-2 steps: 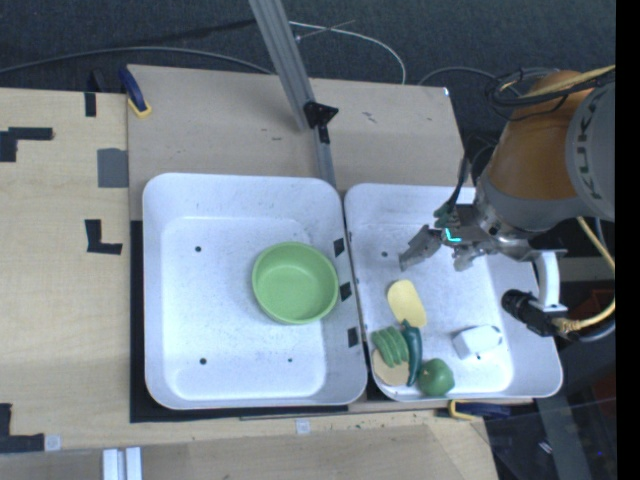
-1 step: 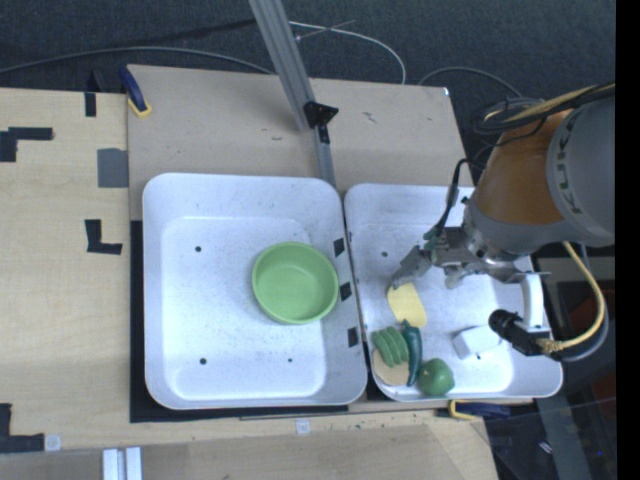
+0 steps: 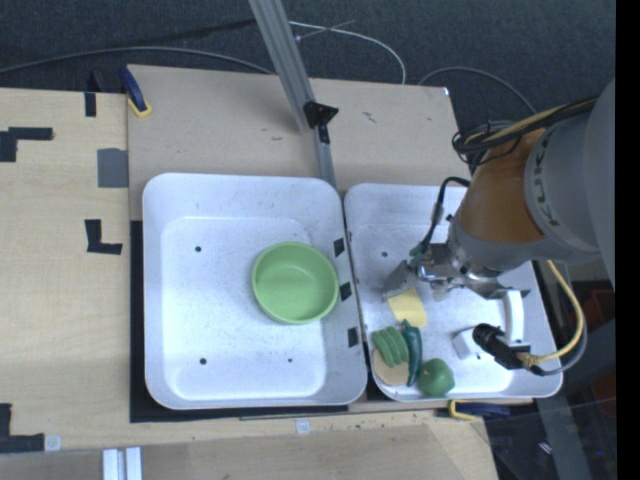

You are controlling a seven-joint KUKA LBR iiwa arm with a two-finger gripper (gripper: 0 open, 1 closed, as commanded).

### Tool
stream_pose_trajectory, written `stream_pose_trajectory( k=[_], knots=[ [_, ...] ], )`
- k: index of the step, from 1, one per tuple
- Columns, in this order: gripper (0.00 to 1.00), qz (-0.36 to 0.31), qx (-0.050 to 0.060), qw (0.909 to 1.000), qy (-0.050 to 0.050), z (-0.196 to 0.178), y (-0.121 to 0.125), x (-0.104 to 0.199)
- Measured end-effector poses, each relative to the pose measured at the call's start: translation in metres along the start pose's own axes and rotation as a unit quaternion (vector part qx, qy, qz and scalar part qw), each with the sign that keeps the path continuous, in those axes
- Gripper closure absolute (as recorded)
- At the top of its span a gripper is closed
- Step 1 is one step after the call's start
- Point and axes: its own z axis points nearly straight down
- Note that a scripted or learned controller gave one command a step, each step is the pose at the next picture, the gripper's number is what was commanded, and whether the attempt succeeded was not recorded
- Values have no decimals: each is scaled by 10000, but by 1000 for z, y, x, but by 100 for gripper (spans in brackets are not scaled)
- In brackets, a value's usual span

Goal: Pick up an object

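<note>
Down at the front of the right bin (image 3: 520, 383) sit green toys (image 3: 412, 358). Just above them lies a yellow block (image 3: 408, 310), right under the hand (image 3: 412, 278), about touching it. Can't tell its grip. Green bowl (image 3: 294, 283) sits in the left bin (image 3: 170, 268).

Grey arm (image 3: 585, 183) — orange wrist band

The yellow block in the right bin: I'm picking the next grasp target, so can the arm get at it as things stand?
Probably yes. The yellow block lies just below the gripper, with its top uncovered. The green items crowd its near side, which could hinder a grasp from there.
</note>
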Motion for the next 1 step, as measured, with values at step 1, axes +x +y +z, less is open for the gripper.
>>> stream_pose_trajectory(
  k=[1],
  knots=[
    [0,0,-33,10000,-11,37,0,0]
  ],
)
